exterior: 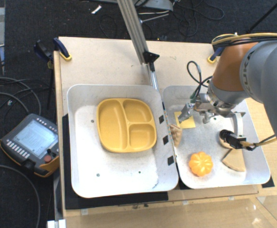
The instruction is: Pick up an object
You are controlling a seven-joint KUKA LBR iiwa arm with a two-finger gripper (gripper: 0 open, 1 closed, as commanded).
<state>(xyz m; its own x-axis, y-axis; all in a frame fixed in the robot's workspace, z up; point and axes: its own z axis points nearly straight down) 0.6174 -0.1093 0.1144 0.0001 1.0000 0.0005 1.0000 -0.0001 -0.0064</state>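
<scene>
Seen from above at a slant: two shallow white bins side by side on a bench. In the left bin (81, 141), a yellow divided plate (126, 125). In the right bin (252, 172), a small orange pumpkin (200, 163) near the front, a tan wedge (234, 161) to its right, a yellow slice (184, 119) by the dividing wall. Over that slice, the gripper (191, 109), finger spread impossible to tell.

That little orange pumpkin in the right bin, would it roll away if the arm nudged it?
Probably a bit: the pumpkin looks round and squat, so it may wobble or slide rather than roll far. Its ribbed, glossy surface could slip. It sits apart from other items, free to move.
</scene>
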